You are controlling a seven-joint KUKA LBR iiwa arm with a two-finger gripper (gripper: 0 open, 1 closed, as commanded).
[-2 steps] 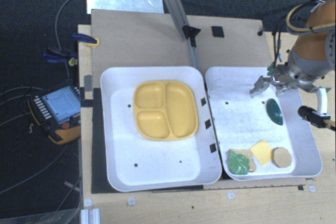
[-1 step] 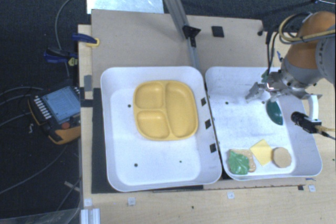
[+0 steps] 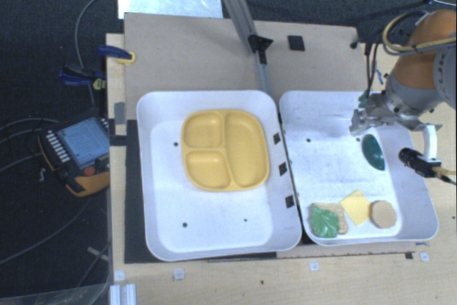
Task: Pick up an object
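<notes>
Hovering over the right bin (image 3: 421,225), the gripper (image 3: 362,123) has the green piece (image 3: 373,151) just below it — long axis toward the bin's near edge.

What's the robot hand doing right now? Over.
Gripper low over right bin, fingers unclear. Teal object just beside it, not held. Nothing blocking.

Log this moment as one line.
arm: over right bin | pincer: near teal object | yellow tray: left bin
</notes>
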